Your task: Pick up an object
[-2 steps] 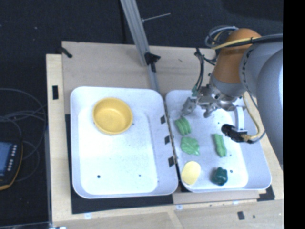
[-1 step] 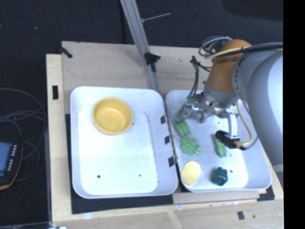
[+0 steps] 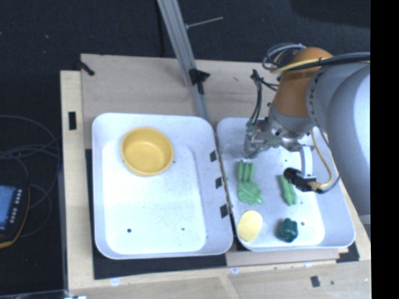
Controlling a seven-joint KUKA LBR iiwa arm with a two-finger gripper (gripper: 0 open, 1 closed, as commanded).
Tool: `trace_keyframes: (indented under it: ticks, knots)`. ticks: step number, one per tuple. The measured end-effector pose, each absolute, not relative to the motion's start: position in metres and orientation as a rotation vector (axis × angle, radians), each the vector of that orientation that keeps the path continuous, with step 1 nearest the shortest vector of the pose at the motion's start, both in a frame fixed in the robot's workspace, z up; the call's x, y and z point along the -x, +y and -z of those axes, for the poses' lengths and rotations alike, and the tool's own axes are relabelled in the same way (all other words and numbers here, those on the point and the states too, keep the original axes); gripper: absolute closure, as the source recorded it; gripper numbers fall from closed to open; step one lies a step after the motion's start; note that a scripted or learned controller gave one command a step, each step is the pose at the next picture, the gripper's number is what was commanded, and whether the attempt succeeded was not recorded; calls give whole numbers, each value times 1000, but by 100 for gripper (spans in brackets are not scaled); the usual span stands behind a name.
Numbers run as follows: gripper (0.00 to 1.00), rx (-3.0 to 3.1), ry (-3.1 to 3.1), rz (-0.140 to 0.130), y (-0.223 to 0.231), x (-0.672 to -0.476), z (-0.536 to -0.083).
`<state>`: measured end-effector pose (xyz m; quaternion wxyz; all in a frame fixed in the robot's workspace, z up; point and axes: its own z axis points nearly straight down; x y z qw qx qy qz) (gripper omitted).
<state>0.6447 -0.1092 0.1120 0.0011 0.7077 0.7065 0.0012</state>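
The table (image 3: 143, 73) carries 2 white bins side by side. The left bin (image 3: 156, 229) holds 1 yellow bowl (image 3: 147, 151) near its far left corner. The right bin (image 3: 312, 232) holds the candidates for picking: a pale green ridged piece (image 3: 246, 171) with a leafy green piece (image 3: 250, 194) touching its near end, a slim green piece (image 3: 288, 190) further right, a yellow lemon-like lump (image 3: 250, 225) and a dark green lump (image 3: 287, 230) along the near edge.

The end effector (image 3: 254, 143) hangs over the far left part of the right bin, pointing down. Whether it is released or clenched cannot be told from this angle, and nothing is seen between its tips.

The relation that matters: the pale green ridged piece lies just beside the end effector, on its near side, closest of all 5 objects. Its long axis runs roughly from far to near, almost in line with the bin's left wall. In my judgement a short move toward the near edge, then a descent closing across the narrow width, suits best; the leafy piece touching it may get dragged along.
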Motion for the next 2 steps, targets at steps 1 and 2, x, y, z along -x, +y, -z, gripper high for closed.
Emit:
trace_keyframes:
  ticks: [1,2]
  knots:
    - [100,-2219,2219,-6,-105,-653,-160]
    - [100,-2219,2219,-6,-113,-660,-210]
